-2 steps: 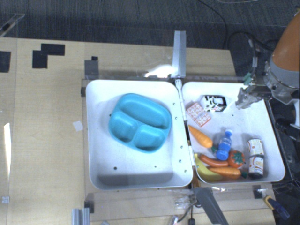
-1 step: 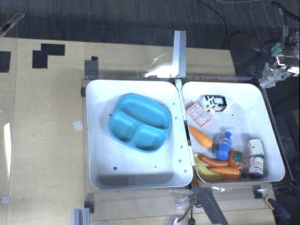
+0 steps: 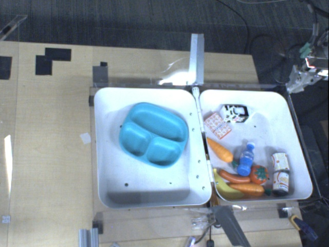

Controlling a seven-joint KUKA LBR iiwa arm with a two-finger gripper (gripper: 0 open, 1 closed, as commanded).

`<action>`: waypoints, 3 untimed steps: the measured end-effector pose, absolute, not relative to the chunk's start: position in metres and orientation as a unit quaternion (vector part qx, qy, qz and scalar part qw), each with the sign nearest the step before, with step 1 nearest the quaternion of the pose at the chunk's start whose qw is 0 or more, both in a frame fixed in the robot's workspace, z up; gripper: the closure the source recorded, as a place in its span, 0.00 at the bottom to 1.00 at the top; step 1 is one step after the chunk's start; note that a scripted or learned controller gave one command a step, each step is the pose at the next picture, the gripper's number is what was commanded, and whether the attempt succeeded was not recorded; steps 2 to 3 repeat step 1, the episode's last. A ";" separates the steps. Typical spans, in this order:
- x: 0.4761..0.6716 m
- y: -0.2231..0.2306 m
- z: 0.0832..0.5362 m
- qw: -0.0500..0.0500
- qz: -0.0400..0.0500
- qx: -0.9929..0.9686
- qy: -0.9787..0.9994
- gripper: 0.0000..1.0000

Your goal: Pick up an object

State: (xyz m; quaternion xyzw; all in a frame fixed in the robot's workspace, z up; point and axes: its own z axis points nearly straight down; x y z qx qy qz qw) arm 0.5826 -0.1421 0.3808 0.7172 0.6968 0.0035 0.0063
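The left bin holds a blue sectioned plate lying a little toward its back and middle, with bare white floor all around it, widest along the front wall. The right bin carries the clutter, gathered in its front half. A black-and-white cow figure lies near the back, and just in front and to the left of it sits a red-and-white checkered packet close to the divider between the bins. A carrot slants along that divider side. A small blue bottle stands in the middle of the pile, touching a red sausage and a tomato at its base. A second orange carrot lies over a yellow banana against the front wall. A can with a white and brown label lies just beside the tomato, near the right wall. These front items crowd one another, while the back right corner of this bin is open floor.

The gripper is at the far right, beyond the right bin's back corner, among cables over dark carpet; how far its hand is open cannot be told, and nothing is seen in it. The bins rest on a pale wooden bench with black markers at its back left
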 end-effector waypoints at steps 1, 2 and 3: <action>0.605 -0.128 0.351 0.002 0.001 0.778 0.629 1.00; 0.605 -0.128 0.351 0.002 0.001 0.778 0.629 1.00; 0.605 -0.128 0.351 0.002 0.001 0.778 0.629 1.00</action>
